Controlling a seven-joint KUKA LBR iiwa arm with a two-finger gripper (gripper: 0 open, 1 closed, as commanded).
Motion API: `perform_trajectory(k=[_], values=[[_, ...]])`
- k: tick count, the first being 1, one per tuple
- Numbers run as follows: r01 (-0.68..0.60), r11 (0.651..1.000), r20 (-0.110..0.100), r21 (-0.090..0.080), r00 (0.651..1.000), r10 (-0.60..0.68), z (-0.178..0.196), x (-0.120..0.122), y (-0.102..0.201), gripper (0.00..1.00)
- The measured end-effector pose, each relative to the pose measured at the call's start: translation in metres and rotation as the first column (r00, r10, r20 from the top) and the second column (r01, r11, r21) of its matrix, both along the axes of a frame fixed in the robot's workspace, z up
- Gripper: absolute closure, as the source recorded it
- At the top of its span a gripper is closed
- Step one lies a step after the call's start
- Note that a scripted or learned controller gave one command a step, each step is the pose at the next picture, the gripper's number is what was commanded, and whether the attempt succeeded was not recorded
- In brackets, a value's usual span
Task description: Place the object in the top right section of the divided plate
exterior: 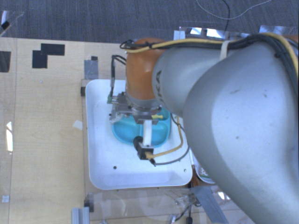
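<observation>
Object: hidden, and you cannot locate it, because the wrist covers the middle and the 1-to-2 o'clock part of the divided plate (pixel 122 132), the very section it is meant for. The blue plate lies in the left white bin (pixel 100 167), a little toward 12 o'clock of the bin's centre, with its 7-to-9 o'clock rim exposed. The pincer (pixel 138 113) hangs directly above the plate, pointing down; whether it is apart, together or clamped on anything cannot be told from this angle. Risk one, in my judgement: if it carries nothing, a release here places nothing, and you would have no visual check. Risk two: the dividers are hidden, so a release slightly toward 9 or 6 o'clock could put the object in a neighbouring section or astride a ridge. Risk three: a light plate loose on a smooth bin floor may slide or tip if the pincer presses its rim, shifting the target section. Risk four: the grey arm (pixel 233 101), entering from 3 o'clock, covers everything toward 3 and 4 o'clock of the plate, so an object dropped that way would go unnoticed. The desk (pixel 42 125) bears black markings (pixel 46 55) at 10 o'clock, well apart from the work.
</observation>
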State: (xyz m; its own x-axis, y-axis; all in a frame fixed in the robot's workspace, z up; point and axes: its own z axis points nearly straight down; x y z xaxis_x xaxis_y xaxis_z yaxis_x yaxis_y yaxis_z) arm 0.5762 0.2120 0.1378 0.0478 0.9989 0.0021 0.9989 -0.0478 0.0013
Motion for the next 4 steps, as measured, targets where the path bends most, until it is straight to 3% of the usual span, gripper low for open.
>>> perform_trajectory(k=[1,2,3,4], values=[[-0.019,1.000,0.003,0.001,1.000,0.019,0.100,-0.019,0.024,0.00],[-0.019,1.000,0.006,0.003,1.000,0.019,0.111,-0.018,0.023,1.00],[-0.018,1.000,0.006,0.003,1.000,0.018,0.110,-0.018,0.023,0.00],[-0.020,1.000,0.009,0.005,1.000,0.020,0.122,-0.016,0.023,1.00]])
